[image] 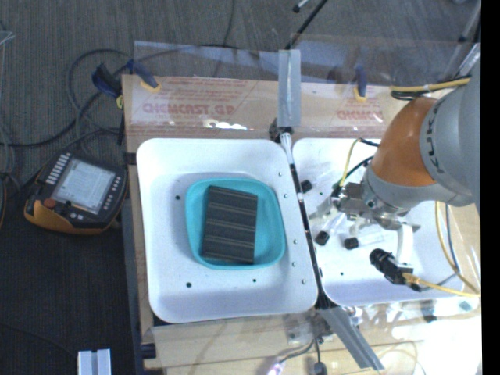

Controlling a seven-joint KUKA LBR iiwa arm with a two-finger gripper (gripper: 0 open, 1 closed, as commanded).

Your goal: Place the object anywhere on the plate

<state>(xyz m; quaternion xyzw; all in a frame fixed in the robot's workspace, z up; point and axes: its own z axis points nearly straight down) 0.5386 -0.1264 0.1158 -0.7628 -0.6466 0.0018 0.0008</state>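
Observation:
A dark grey ribbed block (pixel 230 224) lies flat on the teal plate (pixel 272 229), which sits in the left white bin (pixel 160 241). My gripper (pixel 337 225) is low over the right bin (pixel 433 268), near its left wall and apart from the plate. The grey arm with its orange band (pixel 406 143) reaches in from the right and covers much of that bin. The fingertips blur into the white bin floor.
A metal divider (pixel 301 225) runs between the two bins. A clear panel and cardboard (pixel 211 104) stand behind them. A teach pendant (pixel 78 190) lies on the floor at left. Yellow and black cables (pixel 426 287) trail over the right bin's front.

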